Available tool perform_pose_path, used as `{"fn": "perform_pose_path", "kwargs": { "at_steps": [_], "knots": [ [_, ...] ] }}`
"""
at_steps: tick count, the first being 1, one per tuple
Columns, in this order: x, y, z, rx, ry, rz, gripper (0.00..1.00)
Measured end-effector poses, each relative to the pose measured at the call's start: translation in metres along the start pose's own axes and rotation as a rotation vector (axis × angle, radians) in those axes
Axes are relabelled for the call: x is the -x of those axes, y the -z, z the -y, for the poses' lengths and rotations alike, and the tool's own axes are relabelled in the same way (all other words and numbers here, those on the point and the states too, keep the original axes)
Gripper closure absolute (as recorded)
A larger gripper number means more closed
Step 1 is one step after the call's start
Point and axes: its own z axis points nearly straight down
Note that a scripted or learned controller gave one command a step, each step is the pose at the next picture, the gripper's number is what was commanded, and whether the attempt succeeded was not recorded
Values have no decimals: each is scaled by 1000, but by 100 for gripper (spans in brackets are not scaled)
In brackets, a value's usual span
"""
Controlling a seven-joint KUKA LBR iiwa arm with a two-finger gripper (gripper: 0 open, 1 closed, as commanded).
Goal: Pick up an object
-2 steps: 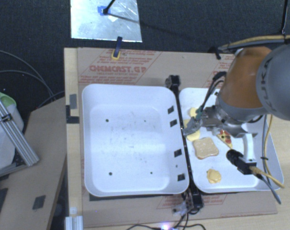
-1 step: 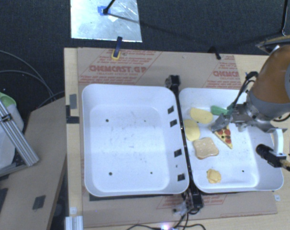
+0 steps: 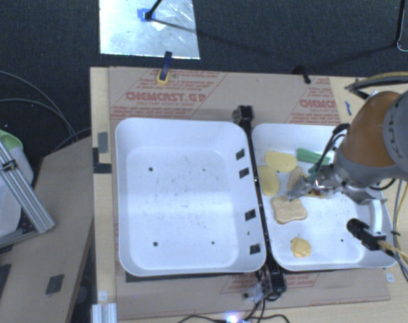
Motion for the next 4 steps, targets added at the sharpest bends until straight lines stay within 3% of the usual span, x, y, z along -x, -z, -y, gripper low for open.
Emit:
{"fn": "perform_pose_path", "kwargs": {
  "at_steps": [1,2,3,4],
  "knots": [
    [-86,94,-58,10,11,-5,0],
    [18,-13,-6,-9,-13,-1,0],
    [-46,22,-63,2,7,-3,0],
    [-14,-11,36,-4,-9,-3,0]
  ]
}}
